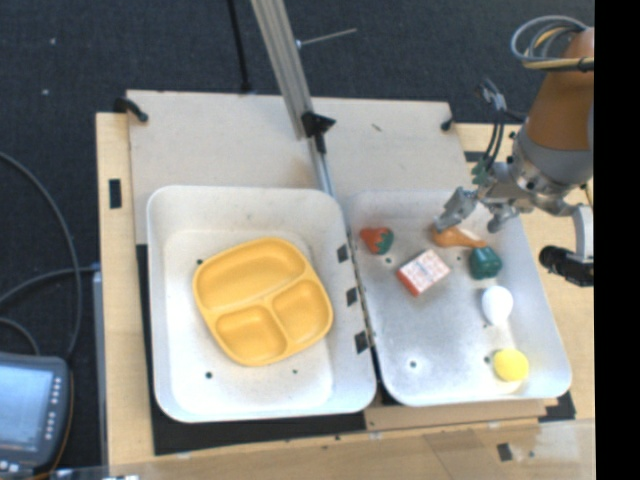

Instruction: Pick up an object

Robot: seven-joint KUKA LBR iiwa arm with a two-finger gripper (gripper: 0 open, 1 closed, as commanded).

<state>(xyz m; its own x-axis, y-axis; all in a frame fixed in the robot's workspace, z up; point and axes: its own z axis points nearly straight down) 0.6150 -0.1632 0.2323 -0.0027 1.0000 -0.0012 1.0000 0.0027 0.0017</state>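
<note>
The hand [478,211] is being held low over the far part of the right bin [400,368], directly above an orange-tan object [457,236] lying near the bin's upper edge. The object is being overlapped by the hand from this angle; whether contact is being made cannot be told. Nothing is being seen between the fingers, and their state, spread or closed, cannot be told from this slanted view.

Progress, as judged: the approach stage is being carried out, with no lift achieved. Every item is lying on the bin floor, so the grasp, the closing and the raising are all being left to do.

Other candidates in the right bin are being noted: a red and green piece [376,238] near the dividing edge, a pink and white box [423,272] tilted near the middle, a dark green item [486,262] just beside the orange-tan object, a white egg-like item [496,303] below it, and a yellow ball [510,365] near the front corner. A yellow divided plate [262,299] is resting in the left bin [170,268].

Limits of the view: the arm [560,108] is being cut off at the right. The fingertips are being blurred against the object. The surface [220,138] behind the bins is being crossed by a metal pole [285,53].
</note>
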